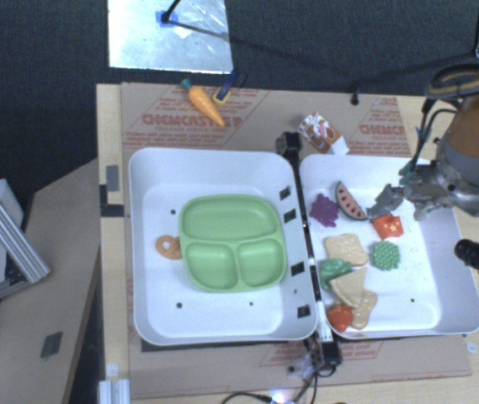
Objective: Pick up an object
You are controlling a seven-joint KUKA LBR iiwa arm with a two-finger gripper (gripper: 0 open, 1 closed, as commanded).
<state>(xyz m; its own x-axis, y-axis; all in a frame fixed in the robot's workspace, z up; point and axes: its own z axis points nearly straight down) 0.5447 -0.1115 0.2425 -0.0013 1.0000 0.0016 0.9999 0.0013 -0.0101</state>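
Red tomato-like piece (339, 316) at right bin's (454, 305) near edge, touching tan bread shapes (350, 286). Gripper (395, 202) over right bin, just above red block (387, 225); finger state cannot be told. Green bumpy ball (385, 255), watermelon slice (349, 201), purple grapes (324, 210) nearby. Left bin (151, 171) holds green divided plate (231, 241), pretzel (168, 247).

Layout of the worktop (113, 326). Two bins lie side by side. The left bin (151, 251) holds a sectioned tray (231, 241) at its centre, with a pretzel (168, 247) just left of the tray. The right bin (449, 301) holds toy foods clustered in its left half: a grape bunch (324, 209), a watermelon slice (350, 201), bread slices (347, 249) and a tomato (339, 316). Behind the bins, toward the far edge, lie a carrot (204, 104) and a small carton (321, 133).
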